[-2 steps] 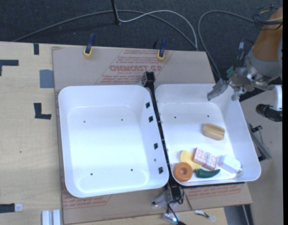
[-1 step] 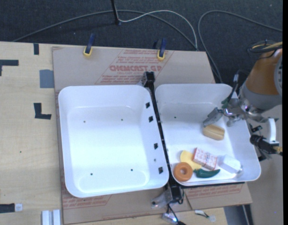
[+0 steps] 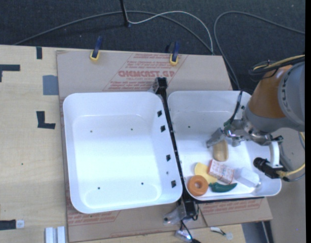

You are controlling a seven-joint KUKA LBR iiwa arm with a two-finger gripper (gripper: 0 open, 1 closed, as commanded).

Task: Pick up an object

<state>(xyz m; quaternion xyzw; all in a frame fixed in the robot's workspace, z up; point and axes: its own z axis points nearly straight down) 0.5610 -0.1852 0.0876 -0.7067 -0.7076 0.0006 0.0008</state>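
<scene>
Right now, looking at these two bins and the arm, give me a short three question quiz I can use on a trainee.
1. True or false: the orange ring lies in the left bin.
2. Which item sits closest to the gripper?
A. the green pepper-shaped toy
B. the tan rounded object
C. the orange ring
3. Fill in: the red-and-white packet lies in the ____ bin.

Key
1. False. It lies near the front edge of the right bin.
2. B. It sits just below the gripper, though whether it is gripped cannot be told.
3. Right.
</scene>
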